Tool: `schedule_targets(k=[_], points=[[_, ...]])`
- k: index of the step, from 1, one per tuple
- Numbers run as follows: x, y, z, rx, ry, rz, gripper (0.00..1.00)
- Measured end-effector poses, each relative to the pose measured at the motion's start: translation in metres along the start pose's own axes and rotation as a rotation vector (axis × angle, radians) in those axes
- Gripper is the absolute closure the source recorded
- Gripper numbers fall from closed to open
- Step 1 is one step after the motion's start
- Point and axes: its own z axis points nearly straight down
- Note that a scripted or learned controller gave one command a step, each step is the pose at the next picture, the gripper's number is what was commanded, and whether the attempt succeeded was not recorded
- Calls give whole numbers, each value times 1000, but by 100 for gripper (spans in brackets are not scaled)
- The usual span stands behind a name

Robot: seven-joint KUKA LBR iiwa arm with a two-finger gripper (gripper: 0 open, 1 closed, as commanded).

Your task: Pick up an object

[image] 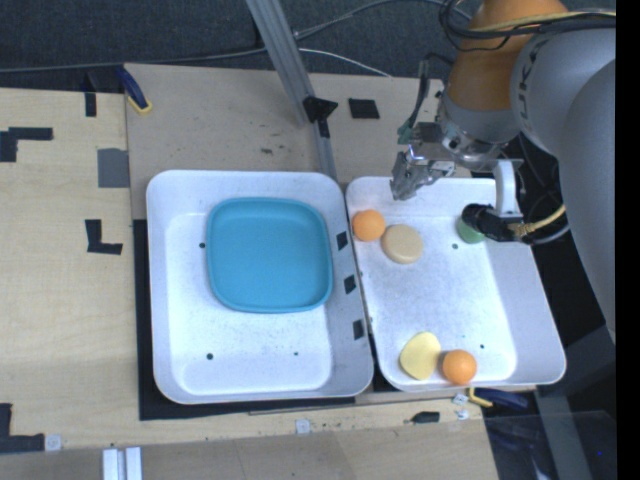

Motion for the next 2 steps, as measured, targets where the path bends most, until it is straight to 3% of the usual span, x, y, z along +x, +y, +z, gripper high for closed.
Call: schedule_targets(k=[2], points=[[99, 20, -7, 0, -1, 0, 100]])
